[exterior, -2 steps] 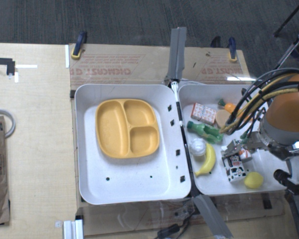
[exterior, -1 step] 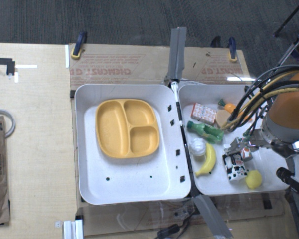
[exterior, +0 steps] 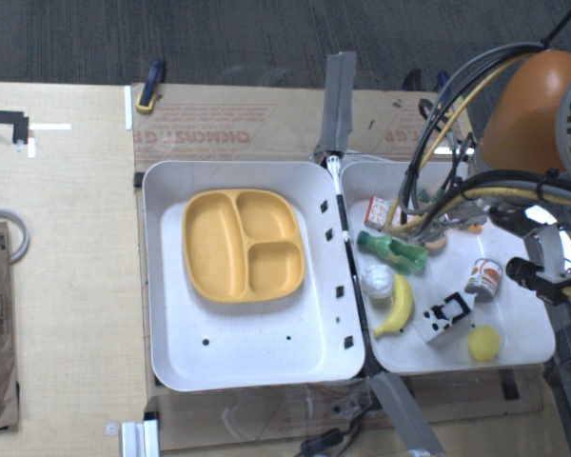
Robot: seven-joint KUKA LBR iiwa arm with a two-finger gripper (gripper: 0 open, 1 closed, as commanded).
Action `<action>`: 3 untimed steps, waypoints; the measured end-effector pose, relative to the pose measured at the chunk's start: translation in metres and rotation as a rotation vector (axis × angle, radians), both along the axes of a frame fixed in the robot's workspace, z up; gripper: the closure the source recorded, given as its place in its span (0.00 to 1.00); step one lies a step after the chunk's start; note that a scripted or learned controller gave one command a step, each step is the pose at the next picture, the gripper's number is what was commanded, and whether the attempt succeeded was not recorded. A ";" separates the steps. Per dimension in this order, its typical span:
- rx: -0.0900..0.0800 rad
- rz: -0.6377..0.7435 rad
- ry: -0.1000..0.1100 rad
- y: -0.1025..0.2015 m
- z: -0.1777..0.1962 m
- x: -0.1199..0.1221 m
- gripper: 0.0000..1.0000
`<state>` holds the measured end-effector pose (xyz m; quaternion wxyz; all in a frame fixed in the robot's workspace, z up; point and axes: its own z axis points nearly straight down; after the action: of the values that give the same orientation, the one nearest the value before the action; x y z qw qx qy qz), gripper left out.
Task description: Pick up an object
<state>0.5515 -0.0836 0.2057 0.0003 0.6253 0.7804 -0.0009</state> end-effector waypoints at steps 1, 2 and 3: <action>-0.001 0.042 0.001 -0.085 -0.011 0.060 1.00; -0.004 0.044 0.000 -0.086 -0.002 0.061 1.00; -0.001 0.080 -0.001 -0.118 0.016 0.108 1.00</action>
<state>0.6593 -0.2012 0.2214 0.0009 0.5935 0.8049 -0.0011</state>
